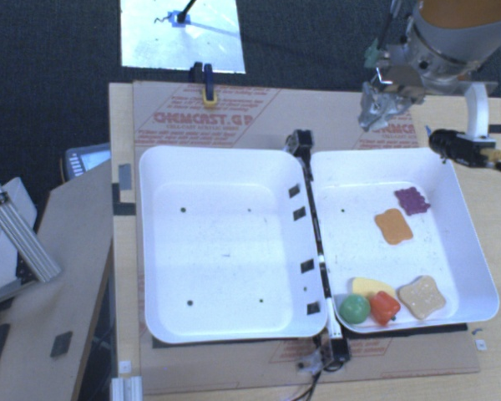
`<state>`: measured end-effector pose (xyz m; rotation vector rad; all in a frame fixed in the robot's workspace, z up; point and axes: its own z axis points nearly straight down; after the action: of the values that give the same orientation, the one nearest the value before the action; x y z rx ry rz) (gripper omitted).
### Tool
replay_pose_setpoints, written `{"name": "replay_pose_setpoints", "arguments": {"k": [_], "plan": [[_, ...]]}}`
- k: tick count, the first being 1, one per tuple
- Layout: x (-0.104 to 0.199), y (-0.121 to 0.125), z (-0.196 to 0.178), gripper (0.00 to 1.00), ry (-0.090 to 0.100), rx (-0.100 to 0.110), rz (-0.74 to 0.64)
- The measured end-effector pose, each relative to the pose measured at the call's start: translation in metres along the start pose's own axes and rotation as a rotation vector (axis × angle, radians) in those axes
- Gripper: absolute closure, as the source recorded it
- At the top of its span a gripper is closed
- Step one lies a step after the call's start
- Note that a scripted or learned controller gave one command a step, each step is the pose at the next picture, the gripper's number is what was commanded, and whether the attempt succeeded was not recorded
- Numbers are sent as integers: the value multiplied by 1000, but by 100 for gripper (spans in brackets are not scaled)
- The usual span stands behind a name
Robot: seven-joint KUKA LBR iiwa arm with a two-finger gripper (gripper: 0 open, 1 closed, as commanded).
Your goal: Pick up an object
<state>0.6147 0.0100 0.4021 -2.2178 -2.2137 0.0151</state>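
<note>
The right bin (463, 215) holds several toy foods. A purple grape bunch (412, 200) lies near its far right side, with an orange slab (393, 225) just in front of it. Along the near edge sit a yellow wedge (369, 286), a green ball (354, 309), a red pepper (385, 307) and a tan toast slice (422, 296). My gripper (377, 111) hangs above the bench behind the right bin's far wall, well clear of all the objects, with nothing seen between its fingers.
The left bin (150, 224) stands beside the right one, joined by a row of black clips (305, 232). A yellow and black clamp (207, 84) sits at the bench's far edge. An aluminium rail (17, 232) leans at the left.
</note>
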Motion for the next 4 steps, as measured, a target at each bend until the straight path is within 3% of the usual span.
{"name": "replay_pose_setpoints", "arguments": {"k": [1, 2, 3, 4], "plan": [[39, 13, -142, 100, 3, -31, -10], [1, 36, -30, 100, 0, -4, 0], [12, 52, -140, 100, 1, -27, -7], [-31, 53, -17, 100, 1, -2, 0]]}}
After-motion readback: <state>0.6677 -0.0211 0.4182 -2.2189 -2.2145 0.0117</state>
